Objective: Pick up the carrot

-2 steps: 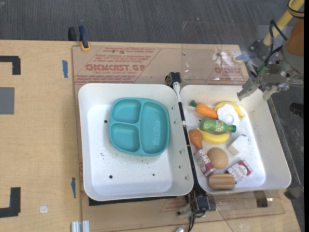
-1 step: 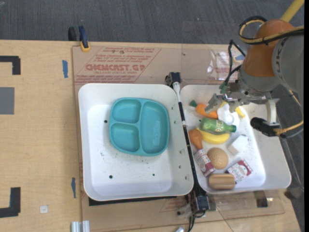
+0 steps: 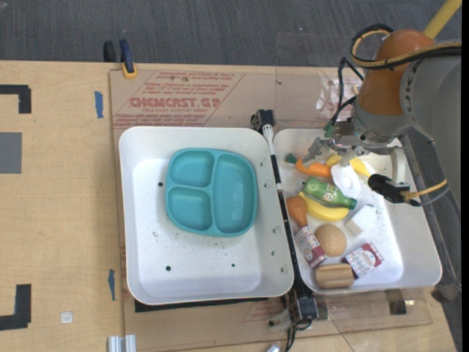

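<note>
- Carrot [image 3: 314,169] lying at the far end of the right bin [image 3: 418,266], among crowded toy food.
- Pincer [image 3: 331,142] just above it; grip state impossible to tell, perhaps touching.
- Teal plate [image 3: 212,192] in left bin [image 3: 139,218].
- Cardboard-covered bench [image 3: 58,218], dark carpet [image 3: 220,13] beyond.

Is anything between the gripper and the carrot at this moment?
Nothing visible. The gripper sits in the right bin just above the carrot, at its far end. The green bottle and banana crowd the carrot's near side.

A pale wooden bench [image 3: 58,218] with black corner marks and blue tape strips meets dark grey carpet [image 3: 220,13] at the top, under even light.
</note>
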You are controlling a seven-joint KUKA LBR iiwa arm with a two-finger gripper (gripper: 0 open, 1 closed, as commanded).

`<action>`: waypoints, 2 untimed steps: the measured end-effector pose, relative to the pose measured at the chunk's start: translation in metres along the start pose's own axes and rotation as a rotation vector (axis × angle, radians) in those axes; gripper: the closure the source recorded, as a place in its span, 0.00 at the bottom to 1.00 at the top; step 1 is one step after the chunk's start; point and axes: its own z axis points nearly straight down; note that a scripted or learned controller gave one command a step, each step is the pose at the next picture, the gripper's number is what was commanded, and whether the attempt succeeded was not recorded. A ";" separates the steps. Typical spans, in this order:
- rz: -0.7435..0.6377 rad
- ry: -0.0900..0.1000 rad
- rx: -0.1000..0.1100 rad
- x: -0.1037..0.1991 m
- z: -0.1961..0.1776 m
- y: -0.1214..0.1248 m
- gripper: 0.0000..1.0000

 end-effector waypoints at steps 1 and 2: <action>0.140 0.000 -0.025 0.007 0.008 -0.002 0.00; 0.221 0.001 -0.006 0.006 0.023 -0.032 0.00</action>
